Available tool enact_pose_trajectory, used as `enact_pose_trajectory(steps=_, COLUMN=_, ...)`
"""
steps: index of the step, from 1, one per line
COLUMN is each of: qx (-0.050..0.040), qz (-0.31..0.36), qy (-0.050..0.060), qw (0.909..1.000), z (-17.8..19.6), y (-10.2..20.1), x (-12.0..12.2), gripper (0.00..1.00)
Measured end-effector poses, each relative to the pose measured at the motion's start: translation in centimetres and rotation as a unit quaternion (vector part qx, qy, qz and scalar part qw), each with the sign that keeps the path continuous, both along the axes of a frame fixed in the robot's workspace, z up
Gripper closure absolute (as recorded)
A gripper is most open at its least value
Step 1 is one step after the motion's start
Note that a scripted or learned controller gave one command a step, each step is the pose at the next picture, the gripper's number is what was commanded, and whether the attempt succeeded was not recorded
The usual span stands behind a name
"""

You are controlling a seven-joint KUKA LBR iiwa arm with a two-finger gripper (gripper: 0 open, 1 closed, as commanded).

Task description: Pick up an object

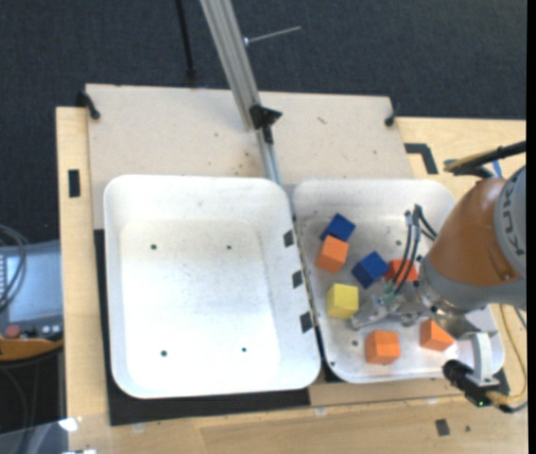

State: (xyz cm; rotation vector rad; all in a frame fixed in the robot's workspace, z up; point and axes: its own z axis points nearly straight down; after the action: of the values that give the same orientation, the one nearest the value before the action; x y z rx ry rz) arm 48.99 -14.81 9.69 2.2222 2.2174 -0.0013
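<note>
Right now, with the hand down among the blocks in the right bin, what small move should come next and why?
Probably a short drop onto the yellow block. The hand sits low in the right bin, between that block and an orange block, and nothing shows between its fingers, so it needs to settle over one block first.

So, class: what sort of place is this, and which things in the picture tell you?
Probably a robotics lab or test bench. A grey and orange robot arm reaches over two white bins on a wooden bench, one bin holding small coloured blocks.
</note>
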Motion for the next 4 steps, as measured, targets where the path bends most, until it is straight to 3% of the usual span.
enact_pose_trajectory(steps=1, qx=0.0004, qz=-0.003, qy=-0.003, qw=1.0, z=1.2, y=-0.1, x=0.1, gripper=1.0)
enact_pose_trajectory(steps=3, qx=-0.0001, qz=0.003, qy=-0.004, qw=1.0, z=13.6, y=-0.4, x=0.0, gripper=1.0)
enact_pose_trajectory(steps=4, qx=0.0008, qz=0.004, qy=-0.001, qw=1.0, z=13.9, y=-0.5, x=0.1, gripper=1.0)
